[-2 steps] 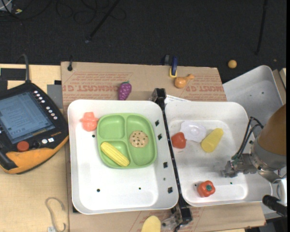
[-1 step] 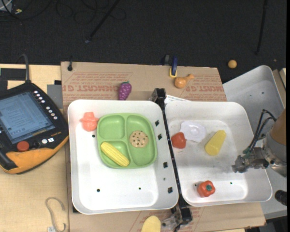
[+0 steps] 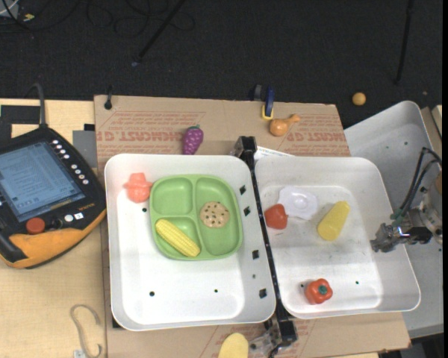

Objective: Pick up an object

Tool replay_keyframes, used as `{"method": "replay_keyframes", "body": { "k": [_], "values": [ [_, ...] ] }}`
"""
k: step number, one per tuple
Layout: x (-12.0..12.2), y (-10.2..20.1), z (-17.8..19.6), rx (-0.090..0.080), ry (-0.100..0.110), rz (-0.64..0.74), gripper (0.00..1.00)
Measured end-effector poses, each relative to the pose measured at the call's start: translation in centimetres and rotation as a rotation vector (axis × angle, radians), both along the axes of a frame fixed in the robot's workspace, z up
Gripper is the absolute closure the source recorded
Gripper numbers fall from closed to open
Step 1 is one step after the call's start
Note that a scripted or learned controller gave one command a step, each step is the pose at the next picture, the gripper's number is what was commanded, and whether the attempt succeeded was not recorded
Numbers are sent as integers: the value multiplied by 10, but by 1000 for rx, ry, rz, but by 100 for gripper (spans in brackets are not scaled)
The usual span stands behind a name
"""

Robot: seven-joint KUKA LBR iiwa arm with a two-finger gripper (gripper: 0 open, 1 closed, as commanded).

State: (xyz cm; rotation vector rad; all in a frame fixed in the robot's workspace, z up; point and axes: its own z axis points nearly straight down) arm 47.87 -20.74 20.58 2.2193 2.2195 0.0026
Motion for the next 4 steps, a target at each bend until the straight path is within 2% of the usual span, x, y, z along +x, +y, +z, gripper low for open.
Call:
{"method": "replay_keyframes", "body": {
  "k": [1,3,4],
  "values": [
    [0,-1,23,1,2,0,100],
    [56,78,8,3,4,4,100],
    [98,117,7,3,3,3,100]
  ]
}}
